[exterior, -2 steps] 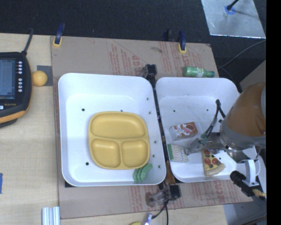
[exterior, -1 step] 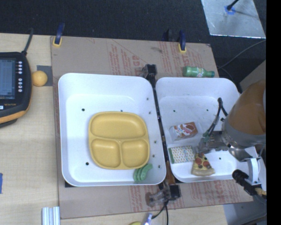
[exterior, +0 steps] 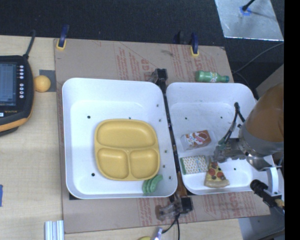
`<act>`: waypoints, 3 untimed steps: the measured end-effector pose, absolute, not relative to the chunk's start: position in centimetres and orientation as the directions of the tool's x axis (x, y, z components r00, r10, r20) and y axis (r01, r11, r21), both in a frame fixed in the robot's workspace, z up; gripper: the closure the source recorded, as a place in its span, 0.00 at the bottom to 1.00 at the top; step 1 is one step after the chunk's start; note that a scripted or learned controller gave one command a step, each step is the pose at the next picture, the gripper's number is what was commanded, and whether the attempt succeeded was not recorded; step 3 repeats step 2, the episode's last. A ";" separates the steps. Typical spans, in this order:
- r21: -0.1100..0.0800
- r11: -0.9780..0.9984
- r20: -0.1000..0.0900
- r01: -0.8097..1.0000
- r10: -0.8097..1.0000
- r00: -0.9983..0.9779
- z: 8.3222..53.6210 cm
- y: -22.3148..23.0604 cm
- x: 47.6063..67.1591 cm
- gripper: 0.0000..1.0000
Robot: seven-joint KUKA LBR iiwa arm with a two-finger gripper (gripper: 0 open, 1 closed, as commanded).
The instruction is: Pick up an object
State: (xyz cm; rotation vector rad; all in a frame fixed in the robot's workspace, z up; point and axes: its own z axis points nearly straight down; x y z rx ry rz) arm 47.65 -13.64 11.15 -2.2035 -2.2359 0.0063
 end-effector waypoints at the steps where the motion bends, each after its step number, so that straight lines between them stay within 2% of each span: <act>1: -0.005 0.018 -0.002 1.000 1.000 -0.018 12.1 -13.7 47.7 1.00; 3: -0.006 0.020 -0.002 1.000 1.000 -0.020 13.1 -13.8 47.7 1.00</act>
